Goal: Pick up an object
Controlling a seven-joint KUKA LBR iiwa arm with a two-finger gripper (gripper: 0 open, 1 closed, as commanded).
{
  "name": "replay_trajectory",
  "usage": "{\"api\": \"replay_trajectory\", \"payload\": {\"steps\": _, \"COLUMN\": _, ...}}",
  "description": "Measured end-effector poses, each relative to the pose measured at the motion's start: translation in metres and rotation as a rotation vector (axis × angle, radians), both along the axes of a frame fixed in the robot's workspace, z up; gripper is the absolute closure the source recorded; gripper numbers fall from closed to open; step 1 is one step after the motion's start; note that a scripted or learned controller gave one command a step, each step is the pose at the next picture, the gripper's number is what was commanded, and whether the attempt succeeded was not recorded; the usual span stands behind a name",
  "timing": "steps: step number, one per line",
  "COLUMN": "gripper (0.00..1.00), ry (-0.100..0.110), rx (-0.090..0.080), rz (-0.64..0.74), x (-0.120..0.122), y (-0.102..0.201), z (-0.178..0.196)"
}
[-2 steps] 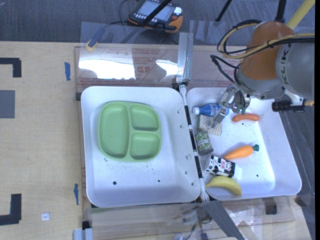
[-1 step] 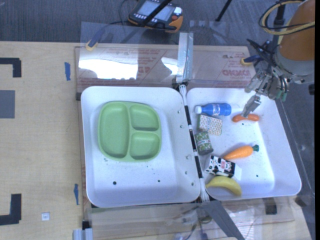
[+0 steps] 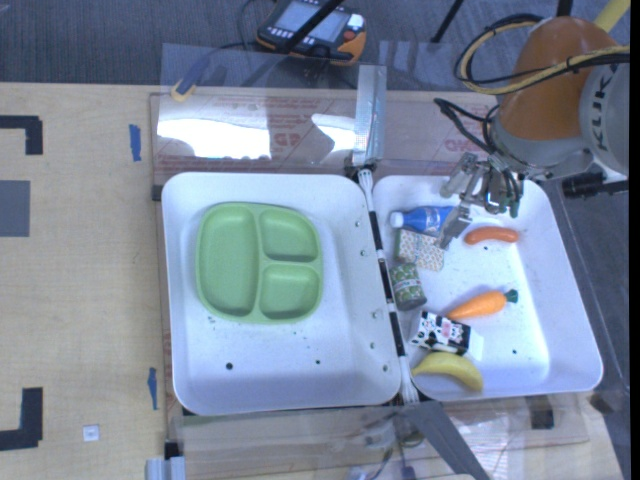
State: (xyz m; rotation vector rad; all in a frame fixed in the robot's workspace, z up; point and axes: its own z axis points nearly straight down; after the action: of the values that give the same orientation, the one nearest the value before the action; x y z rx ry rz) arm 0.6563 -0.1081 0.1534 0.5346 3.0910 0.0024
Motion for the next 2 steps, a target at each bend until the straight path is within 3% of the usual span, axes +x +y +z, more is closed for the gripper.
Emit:
{"api": "replay_trajectory", "payload": {"steps": 1, "gripper": 0.0, "ry": -0.004, "rx": -0.002, "rz": 0.011, "x": -0.002, "y": -0.055, "z": 0.053}}
{"api": "replay_trajectory", "payload": {"steps": 2, "gripper": 0.0, "ry": -0.001, "rx": 0.0, "rz": 0.134, "x": 0.003, "y": 0.039, "z": 0.033}}
